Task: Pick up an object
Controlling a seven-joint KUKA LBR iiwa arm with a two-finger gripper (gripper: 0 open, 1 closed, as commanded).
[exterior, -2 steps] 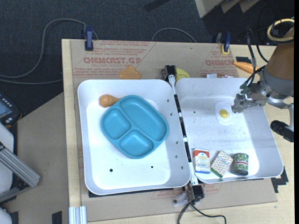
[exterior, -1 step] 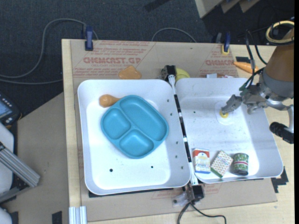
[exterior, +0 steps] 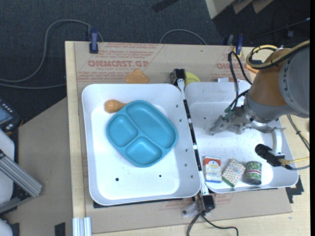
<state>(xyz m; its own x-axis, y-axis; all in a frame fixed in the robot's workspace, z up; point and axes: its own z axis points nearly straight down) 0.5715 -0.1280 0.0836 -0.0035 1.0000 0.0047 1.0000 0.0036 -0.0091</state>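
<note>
— Two white bins sat side by side on the bench, is that right? What was in the left bin (exterior: 98,181)?

— A blue divided tray (exterior: 141,138) with three compartments lay in it, tilted slantwise, filling much of the floor. An orange, rounded toy piece (exterior: 114,105) rested just off the tray's upper-left corner, touching or nearly touching its rim.

— And beyond that tray?

— Past the tray's far side, outside the bin on the brown board, lay another orange lump (exterior: 136,76). Further right from the tray, at the gap between the bins, a yellow object (exterior: 191,77) showed behind a black clip.

— Where were the things to pick up?

— In the right bin (exterior: 206,95), well to the right of the tray and toward the near edge: a small red-and-white box (exterior: 212,169), then a patterned packet (exterior: 233,172) just beside it, then a green-labelled can (exterior: 253,173), in a row.

— And the arm?

— The gripper (exterior: 221,125) hung over the right bin, right of the tray and apart from the three items, pointing toward the tray. Its metal fingers (exterior: 215,129) seemed drawn close with nothing between them, though I could not tell for certain whether the jaws were pressed together.
</note>
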